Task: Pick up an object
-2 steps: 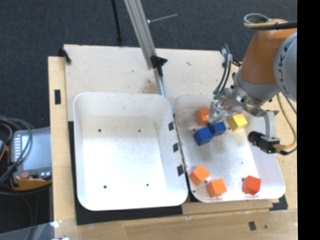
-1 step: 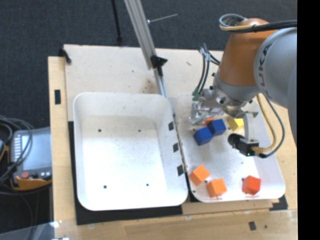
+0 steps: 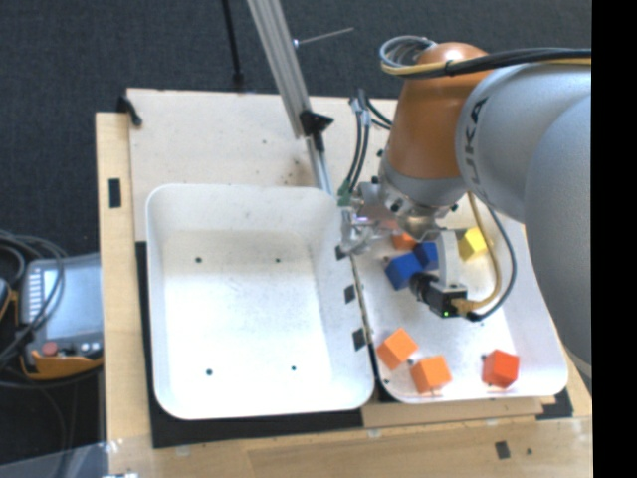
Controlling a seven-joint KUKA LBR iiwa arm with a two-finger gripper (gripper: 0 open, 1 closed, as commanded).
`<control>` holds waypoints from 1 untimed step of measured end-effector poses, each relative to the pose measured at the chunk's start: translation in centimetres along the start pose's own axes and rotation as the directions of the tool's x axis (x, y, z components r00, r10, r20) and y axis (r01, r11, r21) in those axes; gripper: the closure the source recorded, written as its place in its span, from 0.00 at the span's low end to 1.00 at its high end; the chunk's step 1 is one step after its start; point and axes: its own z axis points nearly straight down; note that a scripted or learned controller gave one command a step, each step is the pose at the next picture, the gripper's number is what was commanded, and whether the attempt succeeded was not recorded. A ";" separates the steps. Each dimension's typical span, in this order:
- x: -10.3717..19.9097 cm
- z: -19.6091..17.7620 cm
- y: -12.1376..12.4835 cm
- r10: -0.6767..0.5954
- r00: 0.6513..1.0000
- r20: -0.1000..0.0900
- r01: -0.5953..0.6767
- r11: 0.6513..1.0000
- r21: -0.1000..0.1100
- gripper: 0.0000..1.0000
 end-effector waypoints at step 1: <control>4.5 0.4 -0.4 0.000 1.000 0.000 0.000 1.000 0.002 1.00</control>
